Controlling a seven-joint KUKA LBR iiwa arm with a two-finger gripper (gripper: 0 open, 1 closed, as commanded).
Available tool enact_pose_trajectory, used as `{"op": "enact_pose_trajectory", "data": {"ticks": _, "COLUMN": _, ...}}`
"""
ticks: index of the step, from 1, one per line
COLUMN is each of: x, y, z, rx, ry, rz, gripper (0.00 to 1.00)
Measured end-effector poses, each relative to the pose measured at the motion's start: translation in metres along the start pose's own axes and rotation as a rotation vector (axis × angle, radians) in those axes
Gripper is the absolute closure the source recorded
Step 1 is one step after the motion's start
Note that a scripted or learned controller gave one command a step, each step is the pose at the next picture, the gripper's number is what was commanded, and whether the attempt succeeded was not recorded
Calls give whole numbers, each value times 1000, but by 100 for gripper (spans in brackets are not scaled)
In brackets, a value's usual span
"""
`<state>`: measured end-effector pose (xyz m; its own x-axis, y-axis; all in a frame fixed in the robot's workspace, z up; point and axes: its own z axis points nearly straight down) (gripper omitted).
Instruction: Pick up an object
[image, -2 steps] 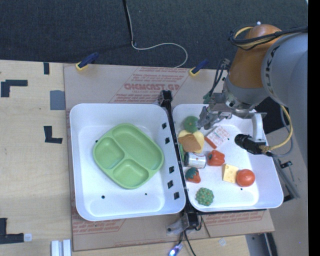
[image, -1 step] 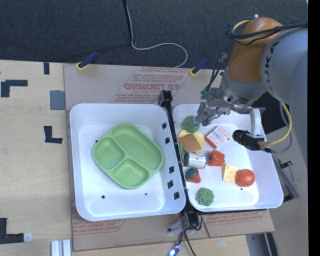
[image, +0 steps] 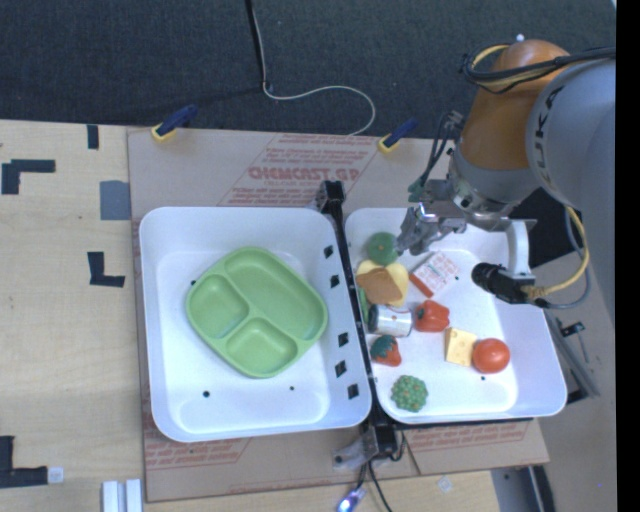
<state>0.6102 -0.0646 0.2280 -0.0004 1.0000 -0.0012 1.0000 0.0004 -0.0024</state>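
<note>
A wooden surface (image: 60, 330) carries two white bins; the left bin (image: 160, 300) holds a green tray (image: 256, 311); toy food crowds the right bin (image: 535, 385); the claw (image: 420, 232) hangs at its far edge by a green ball (image: 381, 247), grip unclear; nothing looks lifted.

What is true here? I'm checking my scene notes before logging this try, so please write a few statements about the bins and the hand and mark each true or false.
1. The green divided plate lies in the left bin. True.
2. The broccoli sits at the far end of the right bin. False: it lies near that bin's front edge.
3. The hand is over the right bin's far part, near the round green item. True.
4. The tomato rests on the plate. False: it lies in the right bin, beside the cheese wedge.
</note>
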Motion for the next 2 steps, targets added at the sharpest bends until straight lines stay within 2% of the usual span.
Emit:
{"op": "enact_pose_trajectory", "data": {"ticks": 1, "x": 16, "y": 1, "z": -4, "rx": -1, "ry": 1, "rz": -2, "gripper": 100}}
{"op": "enact_pose_trajectory", "data": {"ticks": 2, "x": 11, "y": -7, "z": 1, "rx": 0, "ry": 0, "rz": 0, "gripper": 100}}
